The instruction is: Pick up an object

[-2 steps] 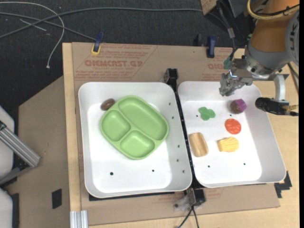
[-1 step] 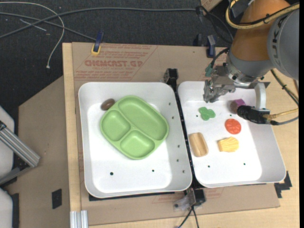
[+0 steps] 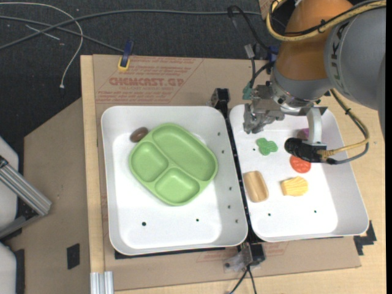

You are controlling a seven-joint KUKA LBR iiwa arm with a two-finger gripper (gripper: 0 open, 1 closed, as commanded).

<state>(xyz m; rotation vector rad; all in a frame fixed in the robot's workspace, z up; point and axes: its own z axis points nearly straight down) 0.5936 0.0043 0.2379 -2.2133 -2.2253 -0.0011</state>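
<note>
My gripper (image 3: 255, 125) hangs over the far left part of the right bin (image 3: 343, 216), below the orange band of the arm. Just in front of it lies a small green piece (image 3: 266, 146). A red piece (image 3: 300, 164) lies to the right, partly under a black fitting on the arm. A yellow piece (image 3: 294, 187) and a tan bread-like piece (image 3: 255, 185) sit nearer the front. A bit of purple (image 3: 303, 133) peeks out behind the arm. Nothing shows in the gripper.
The left bin (image 3: 122, 225) holds a green divided plate (image 3: 173, 163) and a small brown object (image 3: 139, 134) at the plate's far left corner. A black clamp (image 3: 220, 97) sits at the far end of the rim between the bins. Cables trail behind the bench.
</note>
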